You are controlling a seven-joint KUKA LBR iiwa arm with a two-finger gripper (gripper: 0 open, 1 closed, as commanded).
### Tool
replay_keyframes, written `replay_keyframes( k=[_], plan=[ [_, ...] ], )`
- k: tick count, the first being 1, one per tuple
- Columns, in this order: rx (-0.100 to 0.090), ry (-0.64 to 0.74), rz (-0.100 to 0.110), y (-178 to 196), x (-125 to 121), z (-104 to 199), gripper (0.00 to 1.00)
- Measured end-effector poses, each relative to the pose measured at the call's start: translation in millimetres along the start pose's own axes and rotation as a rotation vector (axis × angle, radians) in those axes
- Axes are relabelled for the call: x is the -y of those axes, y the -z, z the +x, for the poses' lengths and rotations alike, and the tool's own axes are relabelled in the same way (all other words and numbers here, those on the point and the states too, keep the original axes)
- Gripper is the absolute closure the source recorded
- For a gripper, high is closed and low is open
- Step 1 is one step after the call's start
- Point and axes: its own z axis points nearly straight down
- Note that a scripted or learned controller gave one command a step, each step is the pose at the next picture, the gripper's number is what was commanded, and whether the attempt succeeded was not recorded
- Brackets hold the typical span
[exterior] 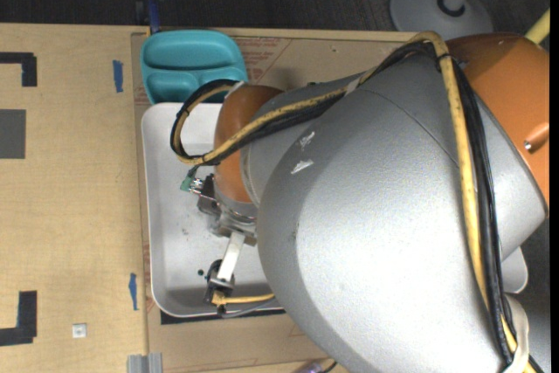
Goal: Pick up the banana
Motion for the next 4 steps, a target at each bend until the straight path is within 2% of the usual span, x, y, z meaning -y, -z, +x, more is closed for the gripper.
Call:
replay_keyframes(
  k=[1, 2, 3, 4],
  plan=[
    [0.001, 0.038, 0.0, 246.0, 18.9, -7.8, 1.0],
    [0.003, 0.038, 0.001, 245.5, 19.1, -7.9, 0.0],
    [0.004, 0.043, 0.004, 217.5, 19.7, -24.1, 0.0],
    [0.003, 0.165, 0.003, 74.0, 32.5, -14.2, 0.0]
  ],
)
